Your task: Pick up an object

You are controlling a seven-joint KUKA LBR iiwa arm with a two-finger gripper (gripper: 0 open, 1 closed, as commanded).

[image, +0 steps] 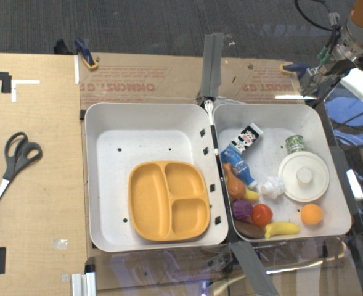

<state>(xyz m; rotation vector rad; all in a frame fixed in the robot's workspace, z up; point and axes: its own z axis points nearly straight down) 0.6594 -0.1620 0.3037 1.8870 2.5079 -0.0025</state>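
Scissors [12,162] with black handles lie near the left edge of the surface [39,227]. Next comes the left bin [107,119], holding an orange divided tray [169,200] toward its front. The right bin [320,119], touching it, carries a black-and-white carton [249,136], a blue bottle [238,164], a purple fruit [243,210], a red tomato [262,214], a yellow banana [282,229], a white lidded bowl [304,176], a green-labelled can [294,143] and an orange [312,214]. Above the far right corner hangs the arm's gripper [322,73]; I cannot tell how its jaws stand.
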